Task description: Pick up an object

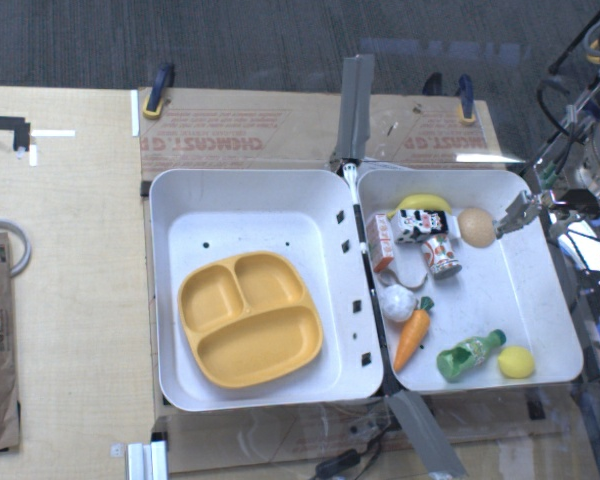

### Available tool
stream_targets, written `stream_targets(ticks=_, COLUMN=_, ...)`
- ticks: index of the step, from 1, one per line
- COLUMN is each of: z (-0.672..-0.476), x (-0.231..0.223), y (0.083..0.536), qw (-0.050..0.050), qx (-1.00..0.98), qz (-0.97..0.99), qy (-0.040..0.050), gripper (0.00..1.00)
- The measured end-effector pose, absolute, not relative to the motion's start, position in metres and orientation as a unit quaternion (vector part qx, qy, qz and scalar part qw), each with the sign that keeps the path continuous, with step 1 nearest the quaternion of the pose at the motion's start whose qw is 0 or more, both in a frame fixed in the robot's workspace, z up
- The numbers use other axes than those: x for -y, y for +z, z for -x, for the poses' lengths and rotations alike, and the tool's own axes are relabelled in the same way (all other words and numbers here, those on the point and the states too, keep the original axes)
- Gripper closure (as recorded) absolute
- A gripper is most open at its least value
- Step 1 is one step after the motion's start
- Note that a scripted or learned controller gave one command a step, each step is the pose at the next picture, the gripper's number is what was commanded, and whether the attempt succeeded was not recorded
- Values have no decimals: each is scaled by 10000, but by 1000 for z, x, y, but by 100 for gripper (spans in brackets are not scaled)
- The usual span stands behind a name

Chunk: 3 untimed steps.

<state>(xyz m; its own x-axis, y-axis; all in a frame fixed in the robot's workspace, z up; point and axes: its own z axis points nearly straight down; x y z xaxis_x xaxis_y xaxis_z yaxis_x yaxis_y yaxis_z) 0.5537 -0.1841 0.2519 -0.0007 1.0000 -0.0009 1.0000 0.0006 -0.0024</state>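
Observation:
The right bin [540, 298] holds several small objects. A yellow banana [423, 204] lies at the back, with a black-and-white carton [420, 225] in front of it and a tan egg-shaped object [475, 227] to its right. A small red-and-white can [442, 257], a red carton [381, 242], a white crumpled item [399, 300], an orange carrot [411, 336], a green bottle [469, 355] and a yellow lemon [516, 362] lie nearer the front. My gripper [515, 214] hangs at the bin's back right, just right of the tan object, with nothing visibly held.
The left bin [180, 208] holds a yellow divided plate [250, 317]. A grey divider post [356, 108] stands between the bins at the back. Cables and arm hardware [580, 118] crowd the right edge. Cardboard [250, 133] lies behind the bins.

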Motion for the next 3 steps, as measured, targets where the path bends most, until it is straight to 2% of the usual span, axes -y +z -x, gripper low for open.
stream_targets(ticks=1, z=-608, x=115, y=196, qw=4, qx=6254, qz=7803, qy=15, gripper=0)
stream_targets(ticks=2, z=-652, x=112, y=114, qw=-90, qx=6105, qz=7919, qy=-88, gripper=0)
stream_targets(ticks=3, z=-533, x=94, y=107, qw=-110, qx=6081, qz=7937, qy=-117, gripper=0)
